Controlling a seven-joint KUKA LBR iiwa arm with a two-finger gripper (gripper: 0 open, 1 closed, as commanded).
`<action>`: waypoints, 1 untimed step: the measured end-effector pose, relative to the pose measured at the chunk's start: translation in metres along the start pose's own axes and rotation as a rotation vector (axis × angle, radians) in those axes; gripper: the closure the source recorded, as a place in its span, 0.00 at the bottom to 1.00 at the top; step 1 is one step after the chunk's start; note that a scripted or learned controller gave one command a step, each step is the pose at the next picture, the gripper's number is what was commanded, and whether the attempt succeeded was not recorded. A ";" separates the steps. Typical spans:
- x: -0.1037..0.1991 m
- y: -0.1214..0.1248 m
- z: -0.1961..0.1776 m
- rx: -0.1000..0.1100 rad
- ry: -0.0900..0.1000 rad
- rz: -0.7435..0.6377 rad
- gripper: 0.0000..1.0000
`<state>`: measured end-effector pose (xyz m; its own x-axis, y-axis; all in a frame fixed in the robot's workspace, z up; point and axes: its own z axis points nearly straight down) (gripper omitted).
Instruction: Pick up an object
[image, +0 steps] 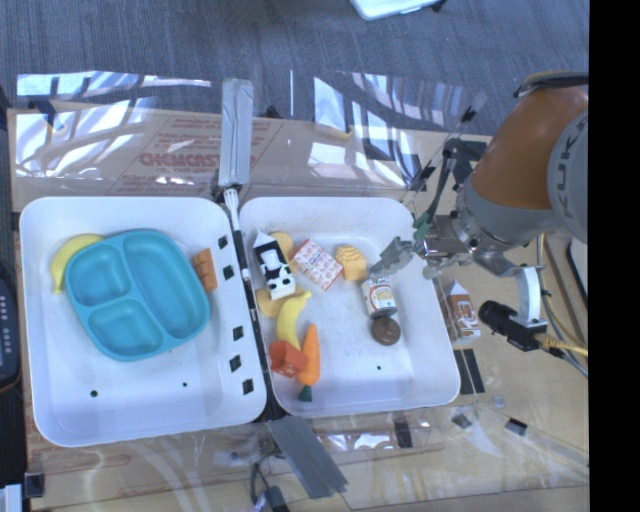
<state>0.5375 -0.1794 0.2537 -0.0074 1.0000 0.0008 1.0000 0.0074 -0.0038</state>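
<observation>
My gripper (392, 258) hangs over the right side of the right bin (430, 375), at the end of the grey arm that comes in from the right. It is just above a small brown-labelled bottle (378, 298) and beside a yellow pastry (351, 262). Nothing is visibly held. A brown round piece (386, 331) lies below the bottle. Further left in this bin are a red-and-white snack box (317, 264), a cow-patterned carton (272, 272), a banana (290, 317), a carrot (310, 356) and a red pepper (284, 357).
The left bin (130, 400) holds a blue divided plate (135, 293), a yellow banana (65, 258) partly under it and a small orange piece (205, 268). A small carton (462, 312) lies outside the right bin's right rim. A black divider runs between the bins.
</observation>
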 end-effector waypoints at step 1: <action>-0.032 -0.061 0.035 -0.001 -0.001 -0.178 0.00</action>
<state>0.4763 -0.2114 0.2192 -0.1840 0.9829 0.0008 0.9829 0.1840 -0.0027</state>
